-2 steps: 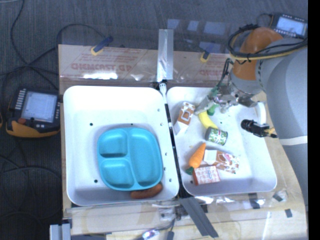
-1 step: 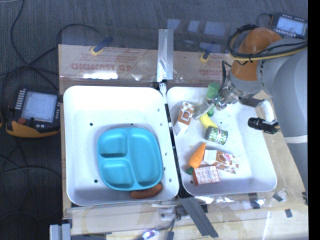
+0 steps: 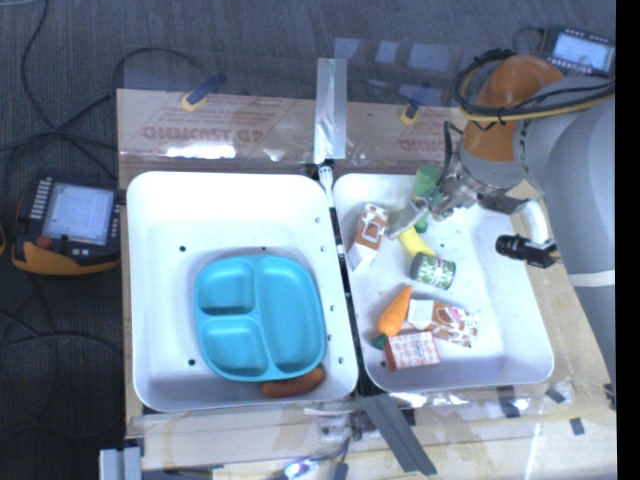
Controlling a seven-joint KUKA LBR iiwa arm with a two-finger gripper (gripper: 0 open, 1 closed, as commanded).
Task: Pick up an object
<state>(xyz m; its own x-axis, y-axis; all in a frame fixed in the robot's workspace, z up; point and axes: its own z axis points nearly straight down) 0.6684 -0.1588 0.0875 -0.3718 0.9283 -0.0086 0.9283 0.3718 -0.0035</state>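
Approach step: gripper [image 3: 437, 204] low in the right bin [image 3: 520, 353] beside the yellow item [image 3: 412, 238]; jaws' state indeterminable; next, centre and close.

Bright, even overhead light – glare on the tape [image 3: 190, 138] – pic slightly soft.

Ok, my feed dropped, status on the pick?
Gripper low in right bin, far corner. Fingers unreadable. Yellow item and green item crowd it; nothing seen lifted.
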